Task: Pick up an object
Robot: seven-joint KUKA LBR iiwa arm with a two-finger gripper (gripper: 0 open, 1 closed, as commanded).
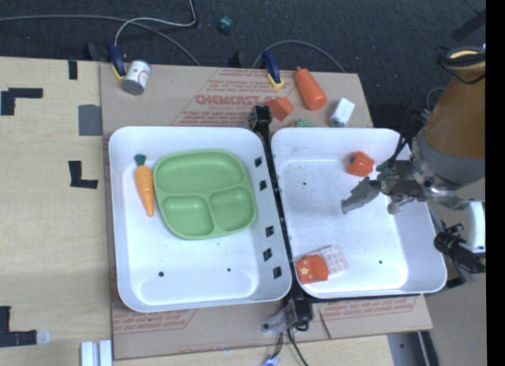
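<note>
The gripper (379, 196) hangs over the right part of the right bin (359, 287), and its two fingers stand spread apart with nothing between them, one finger (357, 196) slanting out toward the left and the other pointing down toward the near side. The closest candidate for a pick is the small orange-red block (360, 164), which lies just to the far-left of the fingers, near the bin's far wall and apart from them; it looks squat and roughly as wide as it is long, so no clear long axis governs the approach, and I judge a short shift toward the far side would put the jaws over it. A second red object (312, 269) sits at the near-left corner of the same bin, touching or overlapping a pale, printed flat packet (334, 259), well apart from the gripper. In the left bin (126, 222) a smooth green divided plate (207, 193) of moulded plastic fills the middle, and a toy carrot (144, 185) with a green top lies just beside its left rim, its long axis running far to near. Both bins are glossy white and shallow with rounded corners. Beyond them, on the cardboard sheet (221, 96), lie an orange cylinder (310, 88), a small can (136, 76) and a white cube (342, 110).
</note>
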